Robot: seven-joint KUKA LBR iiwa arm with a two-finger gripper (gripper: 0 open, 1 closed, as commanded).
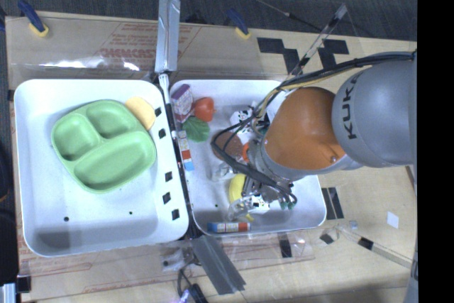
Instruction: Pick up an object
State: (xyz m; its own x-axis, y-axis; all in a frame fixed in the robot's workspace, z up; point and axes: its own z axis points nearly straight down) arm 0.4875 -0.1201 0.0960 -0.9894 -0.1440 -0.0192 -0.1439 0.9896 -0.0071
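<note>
Two white bins side by side on the bench.
My gripper (pixel 248 201) hangs low in the right bin (pixel 312 213), beside a yellow object (pixel 236 188); a green tray (pixel 106 145) sits in the left bin (pixel 35 223).

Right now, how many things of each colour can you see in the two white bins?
Green: 2, the divided plate and a small green piece
Yellow: 2, one lump by the plate, one piece near the arm
Red: 1, a tomato-like ball
Total: 5 that I can tell; other bits are too small or hidden by the arm.
</note>
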